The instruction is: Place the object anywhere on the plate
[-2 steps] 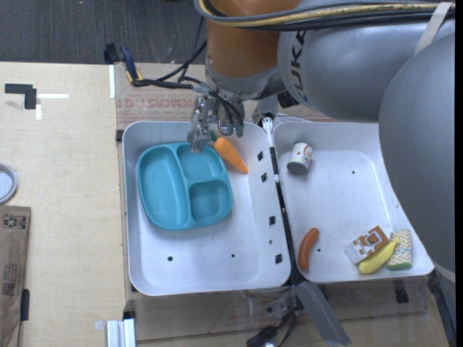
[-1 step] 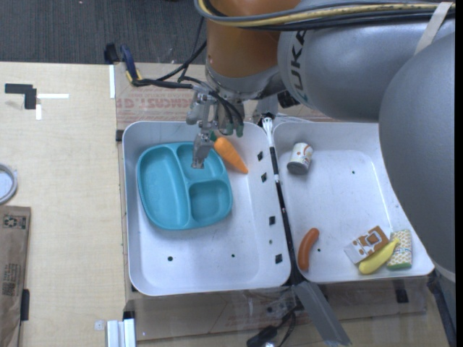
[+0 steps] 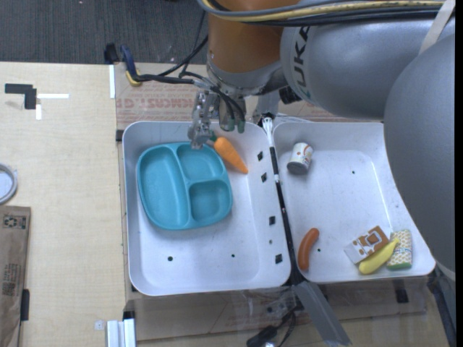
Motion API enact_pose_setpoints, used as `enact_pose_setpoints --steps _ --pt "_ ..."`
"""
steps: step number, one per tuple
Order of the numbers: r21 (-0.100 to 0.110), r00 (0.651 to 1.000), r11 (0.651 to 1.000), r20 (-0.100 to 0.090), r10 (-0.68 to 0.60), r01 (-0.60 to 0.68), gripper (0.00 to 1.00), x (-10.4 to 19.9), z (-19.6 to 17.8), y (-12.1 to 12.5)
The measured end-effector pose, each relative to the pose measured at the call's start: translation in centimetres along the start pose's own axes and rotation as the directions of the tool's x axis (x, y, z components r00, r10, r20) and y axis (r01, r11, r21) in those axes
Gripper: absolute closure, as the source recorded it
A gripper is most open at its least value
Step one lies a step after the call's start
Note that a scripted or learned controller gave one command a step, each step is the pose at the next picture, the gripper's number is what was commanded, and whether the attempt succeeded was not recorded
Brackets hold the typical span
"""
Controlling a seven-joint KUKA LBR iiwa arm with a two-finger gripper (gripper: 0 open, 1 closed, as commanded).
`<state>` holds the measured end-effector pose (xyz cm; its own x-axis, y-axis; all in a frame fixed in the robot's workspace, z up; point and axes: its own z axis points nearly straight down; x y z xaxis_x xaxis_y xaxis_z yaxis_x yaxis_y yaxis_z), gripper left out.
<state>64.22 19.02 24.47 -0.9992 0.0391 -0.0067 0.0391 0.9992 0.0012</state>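
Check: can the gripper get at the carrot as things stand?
Probably yes. The gripper hangs right beside the carrot, which lies uncovered by the plate rim, nothing on top of it.

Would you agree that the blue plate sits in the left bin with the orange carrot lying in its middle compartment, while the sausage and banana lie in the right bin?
Not quite. The camera view shows the carrot lying on the left bin floor, beside the blue plate at its upper right rim, not in a compartment. The rest holds: the sausage and banana lie in the right bin.
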Motion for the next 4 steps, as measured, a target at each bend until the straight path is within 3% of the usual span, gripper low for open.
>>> enact_pose_setpoints --steps 1,2,3,4 --pt "0.000 1.000 1.000 0.000 0.000 0.000 0.00 0.0 0.0 0.0" --pt "-0.002 1.000 1.000 0.005 0.000 0.000 1.00 -0.1 -1.0 0.0" --pt "-0.001 1.000 1.000 0.004 0.001 -0.001 0.00 -0.1 -1.0 0.0" --pt "-0.003 1.000 1.000 0.009 0.001 -0.001 1.00 -0.2 -2.0 0.0"
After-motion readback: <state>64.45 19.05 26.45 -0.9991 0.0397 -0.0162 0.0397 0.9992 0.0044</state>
